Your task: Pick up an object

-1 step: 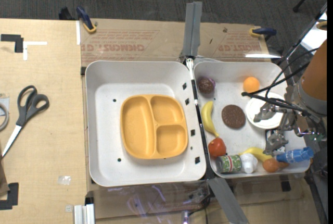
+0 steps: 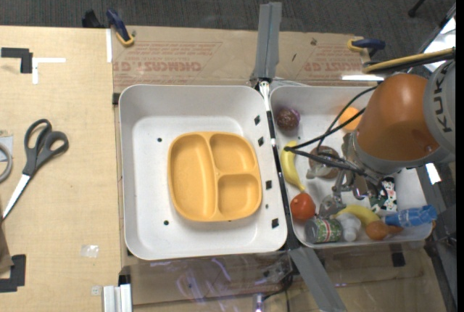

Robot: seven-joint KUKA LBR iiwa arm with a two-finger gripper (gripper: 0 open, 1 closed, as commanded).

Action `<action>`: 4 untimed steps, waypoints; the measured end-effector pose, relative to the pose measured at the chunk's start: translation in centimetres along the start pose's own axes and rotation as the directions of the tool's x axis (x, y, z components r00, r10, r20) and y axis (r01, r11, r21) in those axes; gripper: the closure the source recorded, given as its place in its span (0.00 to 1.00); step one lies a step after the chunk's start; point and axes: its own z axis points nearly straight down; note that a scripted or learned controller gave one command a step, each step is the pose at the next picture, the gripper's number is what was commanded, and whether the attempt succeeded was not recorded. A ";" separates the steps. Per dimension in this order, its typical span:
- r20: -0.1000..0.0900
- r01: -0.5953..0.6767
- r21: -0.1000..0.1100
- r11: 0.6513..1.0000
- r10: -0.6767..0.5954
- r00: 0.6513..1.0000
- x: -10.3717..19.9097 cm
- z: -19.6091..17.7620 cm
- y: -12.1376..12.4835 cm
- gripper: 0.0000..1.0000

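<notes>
Spread or closed, impossible to tell at the gripper (image 2: 339, 196), low in the right bin (image 2: 319, 96). At far left, scissors (image 2: 36, 147) on the wood; in the left bin (image 2: 138, 180), a yellow divided plate (image 2: 215, 176); then banana (image 2: 290, 169), tomato (image 2: 302, 207), can (image 2: 324, 230) just below the gripper, blue bottle (image 2: 413, 217) at lower right.

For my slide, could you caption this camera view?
Arm reaches over right bin of cluttered objects; yellow divided plate sits in left bin.

Light was bright and even, from overhead. White bins (image 2: 130, 180) looked near blown out, w/ soft shadows inside the walls. Sheen showed on the orange band (image 2: 395, 122). Focus was mostly sharp; small items in the right bin (image 2: 319, 96) were slightly soft.
</notes>
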 end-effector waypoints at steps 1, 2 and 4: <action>-0.012 -0.024 -0.001 1.000 0.024 1.000 -8.8 0.3 -2.4 0.00; -0.016 -0.190 0.001 0.982 0.190 0.982 -7.0 0.4 -1.1 0.00; -0.011 -0.356 0.002 0.935 0.356 0.935 -3.0 0.2 -9.3 0.00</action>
